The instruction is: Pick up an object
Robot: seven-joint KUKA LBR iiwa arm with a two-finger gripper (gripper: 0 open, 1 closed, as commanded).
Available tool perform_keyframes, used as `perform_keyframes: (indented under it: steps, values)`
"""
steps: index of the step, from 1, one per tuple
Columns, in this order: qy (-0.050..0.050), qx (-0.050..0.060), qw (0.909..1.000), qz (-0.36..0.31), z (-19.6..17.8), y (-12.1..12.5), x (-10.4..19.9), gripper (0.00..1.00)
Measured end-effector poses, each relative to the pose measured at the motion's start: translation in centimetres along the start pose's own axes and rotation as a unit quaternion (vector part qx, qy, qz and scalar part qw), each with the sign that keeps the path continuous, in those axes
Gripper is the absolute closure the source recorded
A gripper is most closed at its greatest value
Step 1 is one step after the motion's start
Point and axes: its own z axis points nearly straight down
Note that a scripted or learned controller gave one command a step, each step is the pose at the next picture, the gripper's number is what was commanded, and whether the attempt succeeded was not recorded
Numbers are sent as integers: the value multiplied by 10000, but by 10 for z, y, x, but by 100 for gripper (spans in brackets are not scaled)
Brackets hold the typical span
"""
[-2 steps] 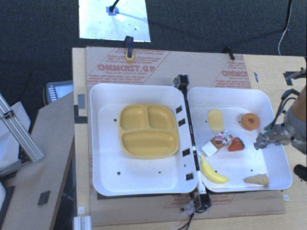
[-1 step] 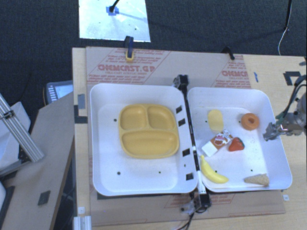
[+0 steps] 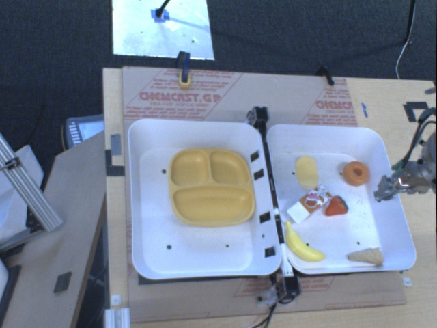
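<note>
Two white bins (image 3: 147,203) side by side on bench (image 3: 287,91), yellow divided tray (image 3: 210,186) in left bin

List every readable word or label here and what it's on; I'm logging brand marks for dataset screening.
"CHEMCAST GP": red print on the clear sheet behind the left bin.
"CHEMCAST", cropped: same red print on the sheet behind the right bin, near.
Red-and-white packet in the right bin: print too small to read.

Dark carpet floor (image 3: 54,39) – pale wooden bench (image 3: 82,183) (metal plate (image 3: 162,19) behind)
</note>
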Motion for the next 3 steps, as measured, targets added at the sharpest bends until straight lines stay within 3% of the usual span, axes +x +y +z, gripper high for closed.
perform_keyframes:
  steps: [2,3]
  values:
    - [12,7,10000,-31,14,28,114,100]
    - [13,3,10000,-31,4,45,163,100]
